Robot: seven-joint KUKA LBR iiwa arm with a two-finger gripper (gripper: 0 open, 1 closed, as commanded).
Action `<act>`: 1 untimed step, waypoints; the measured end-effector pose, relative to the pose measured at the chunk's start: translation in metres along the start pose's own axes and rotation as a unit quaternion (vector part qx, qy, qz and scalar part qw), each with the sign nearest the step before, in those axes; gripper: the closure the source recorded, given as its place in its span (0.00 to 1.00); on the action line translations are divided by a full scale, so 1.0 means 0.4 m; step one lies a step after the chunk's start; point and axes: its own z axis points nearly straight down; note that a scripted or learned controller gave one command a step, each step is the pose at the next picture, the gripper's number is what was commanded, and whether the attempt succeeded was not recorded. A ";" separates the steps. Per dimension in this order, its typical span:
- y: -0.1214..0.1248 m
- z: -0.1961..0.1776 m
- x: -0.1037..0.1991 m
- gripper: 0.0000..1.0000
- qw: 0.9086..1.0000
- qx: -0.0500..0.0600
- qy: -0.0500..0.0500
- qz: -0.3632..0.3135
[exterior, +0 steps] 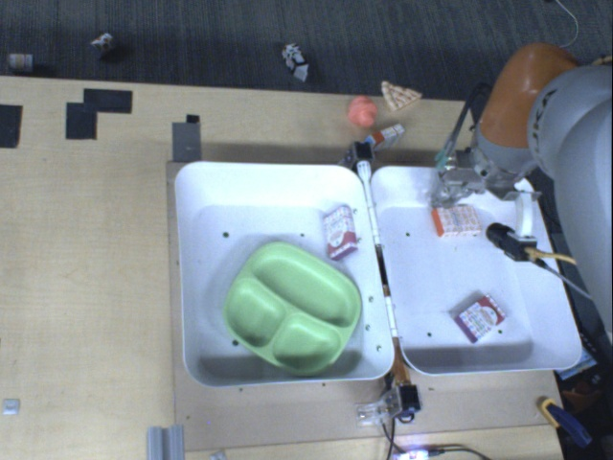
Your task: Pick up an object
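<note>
Gripper point(450, 192) hangs right over the orange-and-white packet point(457, 220) in the right bin point(421, 343) — can't tell its state from up here — so it could easily just shove the flat packet against the far wall instead.

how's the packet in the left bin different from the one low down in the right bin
The left bin's packet stands tilted against the bin's right wall, beside the green tray; the right bin's lower packet lies flat on open floor. The first sits mid-bin, the second nearer the front. Both are small red-and-white packets, apart from the gripper.
</note>
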 end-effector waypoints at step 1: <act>-0.001 -0.280 0.163 1.00 1.000 0.009 0.005 0.002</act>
